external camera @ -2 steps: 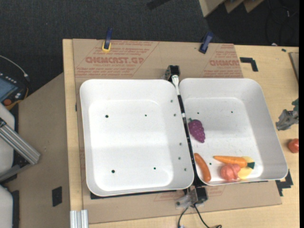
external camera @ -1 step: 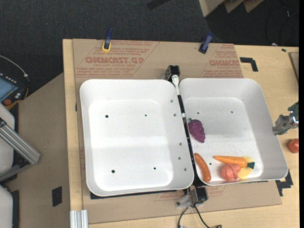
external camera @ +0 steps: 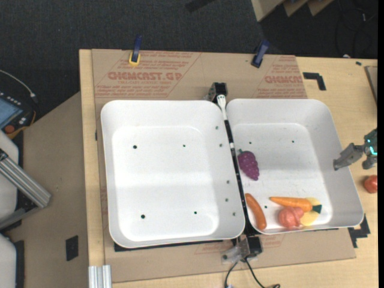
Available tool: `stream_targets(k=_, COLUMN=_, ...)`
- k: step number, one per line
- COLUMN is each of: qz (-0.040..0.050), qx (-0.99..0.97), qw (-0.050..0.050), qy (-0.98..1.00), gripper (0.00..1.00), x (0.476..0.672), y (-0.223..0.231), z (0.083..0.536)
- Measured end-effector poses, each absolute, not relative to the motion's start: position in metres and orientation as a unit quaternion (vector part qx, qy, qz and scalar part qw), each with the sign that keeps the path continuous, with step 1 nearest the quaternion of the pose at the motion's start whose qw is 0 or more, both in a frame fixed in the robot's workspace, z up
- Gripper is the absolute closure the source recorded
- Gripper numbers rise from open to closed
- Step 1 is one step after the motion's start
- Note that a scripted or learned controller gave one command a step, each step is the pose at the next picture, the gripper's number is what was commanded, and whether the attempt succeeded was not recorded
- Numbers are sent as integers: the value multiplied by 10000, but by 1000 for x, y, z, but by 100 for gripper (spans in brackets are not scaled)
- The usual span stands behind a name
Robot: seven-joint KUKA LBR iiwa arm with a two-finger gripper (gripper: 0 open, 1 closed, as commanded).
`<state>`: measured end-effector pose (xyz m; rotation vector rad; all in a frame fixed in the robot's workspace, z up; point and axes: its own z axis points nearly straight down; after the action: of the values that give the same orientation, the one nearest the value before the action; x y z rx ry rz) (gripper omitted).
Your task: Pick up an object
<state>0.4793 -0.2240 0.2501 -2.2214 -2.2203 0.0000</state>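
The right bin [external camera: 312, 125] holds several toy foods. A purple bunch of grapes [external camera: 248, 164] lies by its left wall. Near the front sit a long orange carrot [external camera: 293, 202], an orange-red sausage-shaped piece [external camera: 256, 212], a pink-red lump [external camera: 289, 218] and a small yellow piece [external camera: 308, 219]. My gripper [external camera: 352, 158] reaches in at the view's right edge, over the right rim of this bin. It is well apart from all the toys, and nothing shows in its grasp.
The left bin [external camera: 162, 167] is bare white with a few dark holes. A black hinge strip [external camera: 231, 155] runs between the bins. A small orange-red thing [external camera: 370, 185] sits on the cardboard to the right of the bin. Clamps [external camera: 135, 56] hold the cardboard's far edge.
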Motion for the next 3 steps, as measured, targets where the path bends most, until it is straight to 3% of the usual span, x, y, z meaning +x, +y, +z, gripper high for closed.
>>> stream_targets(k=1, qz=-4, qx=-7071, qw=-14, qy=-7071, gripper=100, x=480, y=-224, z=261)
stream_targets(k=3, qz=3, qx=-7071, qw=12, qy=-7071, gripper=100, x=479, y=-224, z=244)
